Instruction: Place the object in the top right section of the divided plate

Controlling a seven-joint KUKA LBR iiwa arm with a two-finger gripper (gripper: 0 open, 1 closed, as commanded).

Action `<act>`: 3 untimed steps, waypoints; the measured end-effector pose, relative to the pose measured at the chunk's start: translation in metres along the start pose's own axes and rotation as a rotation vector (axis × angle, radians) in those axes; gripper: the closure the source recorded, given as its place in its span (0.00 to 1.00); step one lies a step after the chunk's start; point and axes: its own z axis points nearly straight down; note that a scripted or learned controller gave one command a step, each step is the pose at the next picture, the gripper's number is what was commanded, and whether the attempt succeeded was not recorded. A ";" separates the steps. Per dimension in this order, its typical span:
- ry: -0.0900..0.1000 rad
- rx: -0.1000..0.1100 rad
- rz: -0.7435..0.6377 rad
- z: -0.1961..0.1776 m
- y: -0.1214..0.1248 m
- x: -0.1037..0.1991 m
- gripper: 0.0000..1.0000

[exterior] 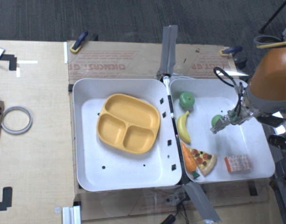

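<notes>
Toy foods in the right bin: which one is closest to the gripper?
The small green piece, right at the gripper. The green apple, banana, carrot, pizza slice and pink block lie farther off.

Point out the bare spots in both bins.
Left white bin: bare floor all around the yellow divided plate. Right white bin: free between green apple and gripper; crowded along yellow banana, carrot, pizza slice.

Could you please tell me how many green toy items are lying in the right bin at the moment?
2: a green apple near the bin's top left, and a green object mid-bin beside the gripper, partly hidden.
</notes>
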 end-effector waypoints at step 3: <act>-0.001 0.000 -0.267 -0.036 0.037 0.207 1.00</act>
